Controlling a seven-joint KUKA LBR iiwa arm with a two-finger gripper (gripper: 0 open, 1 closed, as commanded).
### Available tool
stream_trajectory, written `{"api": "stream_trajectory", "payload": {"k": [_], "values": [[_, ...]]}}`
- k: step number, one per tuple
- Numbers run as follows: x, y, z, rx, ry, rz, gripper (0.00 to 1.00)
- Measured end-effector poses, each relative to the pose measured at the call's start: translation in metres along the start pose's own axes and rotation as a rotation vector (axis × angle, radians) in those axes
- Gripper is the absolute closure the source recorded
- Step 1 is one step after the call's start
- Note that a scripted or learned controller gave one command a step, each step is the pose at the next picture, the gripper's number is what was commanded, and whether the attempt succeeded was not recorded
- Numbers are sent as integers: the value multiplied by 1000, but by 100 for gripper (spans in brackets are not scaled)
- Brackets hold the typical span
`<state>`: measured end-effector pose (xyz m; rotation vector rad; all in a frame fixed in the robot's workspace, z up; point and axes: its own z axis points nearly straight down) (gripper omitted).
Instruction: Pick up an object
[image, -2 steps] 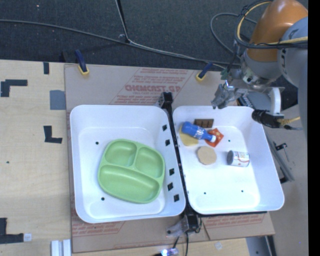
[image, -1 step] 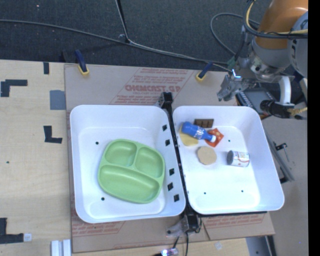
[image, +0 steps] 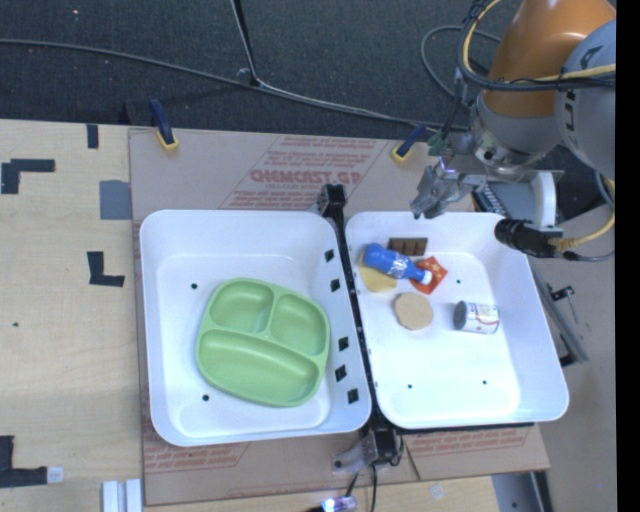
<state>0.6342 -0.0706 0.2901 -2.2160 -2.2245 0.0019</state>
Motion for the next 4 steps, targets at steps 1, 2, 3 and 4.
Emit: {"api": "stream_trajectory", "payload": {"k": [1, 2, 3, 4], "values": [[42, -27, 23, 2, 0, 0, 100], [91, -58, 26, 1, 1, -2, 100], [137, -73, 38, 2, 0, -2, 100], [171, -97, 55, 3, 0, -1, 100]]}}
